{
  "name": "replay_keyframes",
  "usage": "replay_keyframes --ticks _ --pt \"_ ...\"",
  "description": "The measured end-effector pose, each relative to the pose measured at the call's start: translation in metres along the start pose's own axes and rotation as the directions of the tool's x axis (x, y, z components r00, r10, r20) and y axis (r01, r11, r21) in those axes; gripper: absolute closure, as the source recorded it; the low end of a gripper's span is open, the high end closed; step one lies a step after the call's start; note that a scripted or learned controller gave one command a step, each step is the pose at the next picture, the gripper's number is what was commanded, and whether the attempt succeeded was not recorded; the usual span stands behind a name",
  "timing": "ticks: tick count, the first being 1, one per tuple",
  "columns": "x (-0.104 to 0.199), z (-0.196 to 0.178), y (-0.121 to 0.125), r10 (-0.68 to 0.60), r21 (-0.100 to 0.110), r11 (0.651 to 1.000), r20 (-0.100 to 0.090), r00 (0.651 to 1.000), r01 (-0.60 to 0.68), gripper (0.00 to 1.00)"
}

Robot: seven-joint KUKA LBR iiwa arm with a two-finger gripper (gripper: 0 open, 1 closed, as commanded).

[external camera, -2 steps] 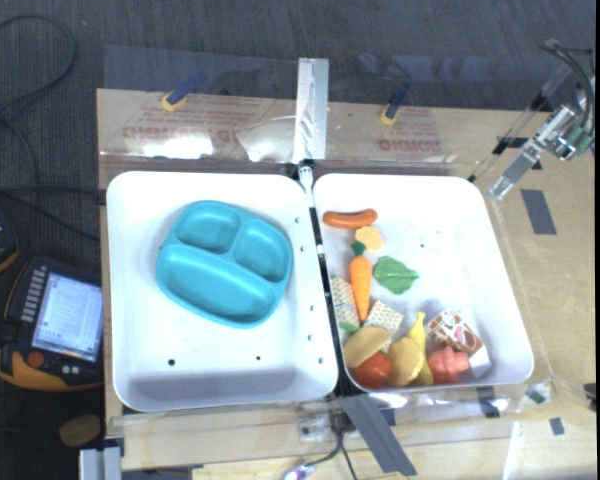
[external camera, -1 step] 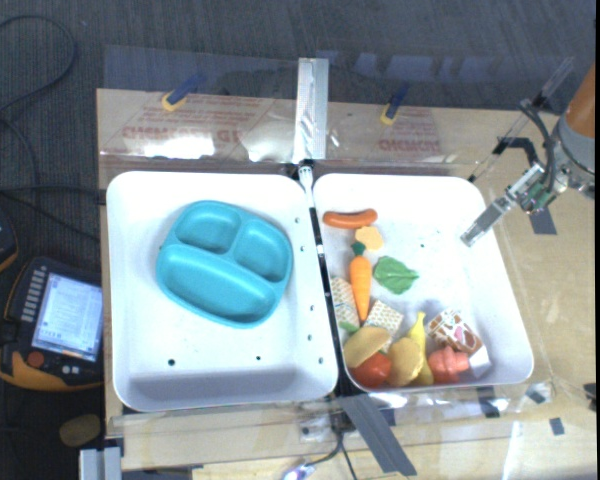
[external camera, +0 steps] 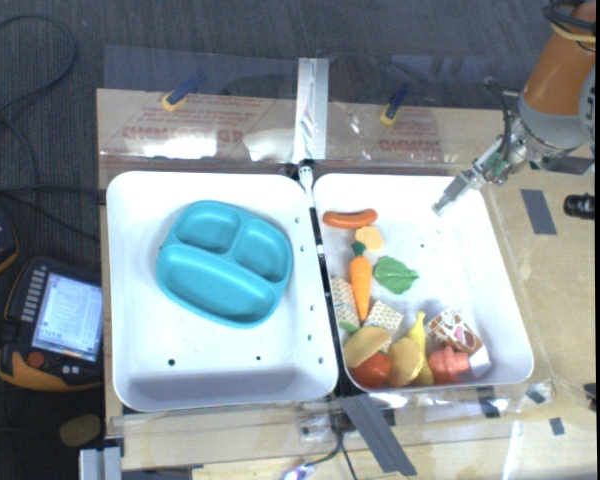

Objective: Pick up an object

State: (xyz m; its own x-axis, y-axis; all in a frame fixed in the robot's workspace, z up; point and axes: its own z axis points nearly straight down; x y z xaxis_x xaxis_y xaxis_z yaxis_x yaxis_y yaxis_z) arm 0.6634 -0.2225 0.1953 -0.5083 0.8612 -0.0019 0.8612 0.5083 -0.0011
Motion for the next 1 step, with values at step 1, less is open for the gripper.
replay_keyframes --ticks 1 --pt "-0.0035 0.0222 0.0038 0.359 0.002 0.933 0.001 0.933 -0.359 0.00"
